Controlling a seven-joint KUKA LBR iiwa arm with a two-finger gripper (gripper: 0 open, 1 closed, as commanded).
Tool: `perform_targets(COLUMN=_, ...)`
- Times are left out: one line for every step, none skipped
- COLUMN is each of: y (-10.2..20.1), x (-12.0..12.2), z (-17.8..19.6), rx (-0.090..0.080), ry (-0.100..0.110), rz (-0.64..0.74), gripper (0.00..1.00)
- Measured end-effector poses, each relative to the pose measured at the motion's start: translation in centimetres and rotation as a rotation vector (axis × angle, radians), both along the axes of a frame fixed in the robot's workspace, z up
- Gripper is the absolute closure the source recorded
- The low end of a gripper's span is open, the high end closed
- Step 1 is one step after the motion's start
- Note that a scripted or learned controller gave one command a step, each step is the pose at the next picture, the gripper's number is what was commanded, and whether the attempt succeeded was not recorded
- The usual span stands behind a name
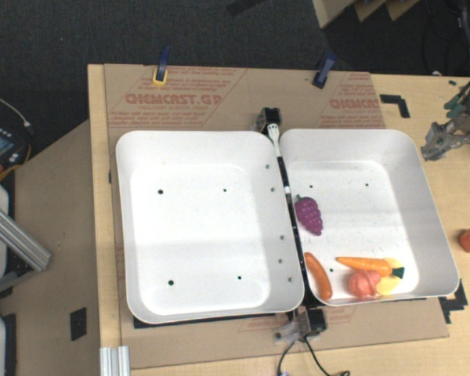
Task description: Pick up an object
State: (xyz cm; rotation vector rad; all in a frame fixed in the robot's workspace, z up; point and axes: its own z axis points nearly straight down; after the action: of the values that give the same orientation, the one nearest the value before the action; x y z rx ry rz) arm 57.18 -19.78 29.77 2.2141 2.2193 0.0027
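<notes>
We see two white bins side by side, the left bin (pixel 141 210) and the right bin (pixel 407 171). In the right bin, a carrot (pixel 363 263) lies near the front wall. A red pepper (pixel 319 276) lies beside the divider, with purple grapes (pixel 309 215) above it. A pink fruit (pixel 362 285) touches a small yellow piece (pixel 387 286).

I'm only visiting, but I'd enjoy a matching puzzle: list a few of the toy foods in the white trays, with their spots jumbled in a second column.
Things:
1. purple plastic grape bunch
2. long orange plastic carrot with dark green tip
3. slim orange-red plastic sausage shape
4. pink rounded plastic fruit

Places, all in the right white bin:
A. near front corner, beside a small yellow piece
B. against the divider between the bins, mid-way back
C. lying crosswise, just behind the pink fruit
D. along the left wall at the front

Pairs: 1-B, 2-C, 3-D, 4-A
</notes>
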Motion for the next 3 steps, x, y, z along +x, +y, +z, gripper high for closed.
perform_targets(y=-2.7, x=-2.8, z=0.3, rx=0.004, ry=0.007, rz=-0.004, gripper=1.00)
perform_targets(y=-2.6, x=-6.5, z=-3.4, rx=0.005, ry=0.010, rz=-0.005, gripper=1.00)
perform_targets(y=-2.2, x=-9.4, z=-3.9, rx=0.005, ry=0.009, rz=-0.004, gripper=1.00)
